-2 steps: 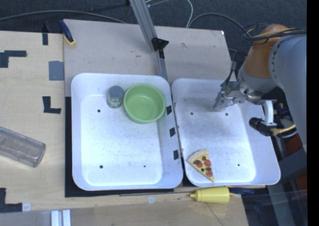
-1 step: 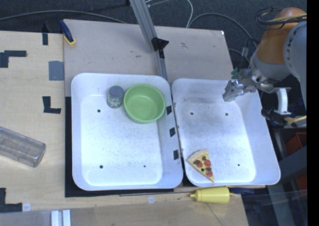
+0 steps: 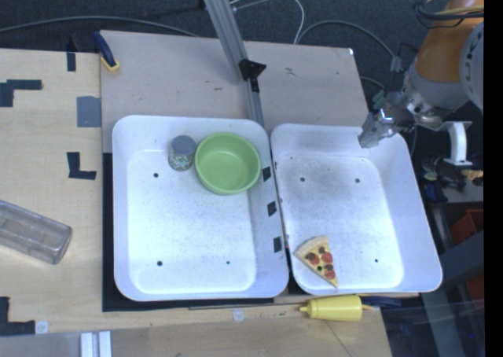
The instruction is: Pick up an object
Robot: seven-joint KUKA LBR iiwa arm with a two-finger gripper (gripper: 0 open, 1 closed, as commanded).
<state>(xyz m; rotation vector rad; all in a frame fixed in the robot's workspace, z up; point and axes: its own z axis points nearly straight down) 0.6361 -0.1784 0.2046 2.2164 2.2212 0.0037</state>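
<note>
Where detail is legible, entries run as follows.
Pizza slice (image 3: 317, 258): near-left corner of right bin (image 3: 409, 190); long axis slanted, tip toward the near edge, crust toward the left bin (image 3: 134, 214).
Green bowl (image 3: 227, 162): far end of left bin, upright.
Small can (image 3: 181, 152): just beside the bowl; label unreadable.
Gripper (image 3: 371, 135): over right bin's far rim, nothing between its fingers; spread cannot be judged.
Yellow bottle (image 3: 333, 308): on bench, lying lengthwise.
Clear container (image 3: 31, 231): cut off at frame edge.

bins (image 3: 141, 269): white plastic, smooth, with little dark specks
bowl (image 3: 228, 163): green plastic, smooth, matt
bench (image 3: 47, 190): pale wood, flat and matt
pole (image 3: 224, 13): grey metal, a bit shiny
tube (image 3: 31, 231): clear plastic, see-through
bottle (image 3: 336, 308): yellow plastic, smooth
</note>
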